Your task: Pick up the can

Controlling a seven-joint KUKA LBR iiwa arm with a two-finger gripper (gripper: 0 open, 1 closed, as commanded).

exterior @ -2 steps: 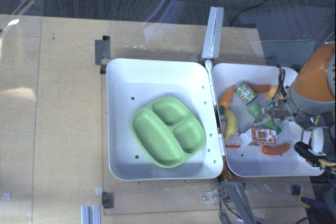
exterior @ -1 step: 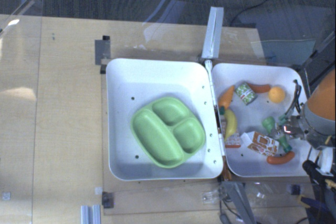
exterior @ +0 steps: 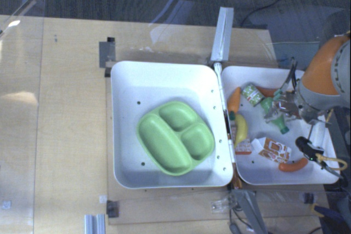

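Your can (exterior: 252, 94) lies unlifted at the far left of the right bin (exterior: 323, 175), beside a carrot (exterior: 234, 100). The hand (exterior: 281, 107) sits low just to its right; you cannot tell its state. The grasp remains undone.

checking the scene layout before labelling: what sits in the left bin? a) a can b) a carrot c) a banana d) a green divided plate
d: the left bin holds a green divided plate with three compartments, while the banana and the can lie in the right bin.
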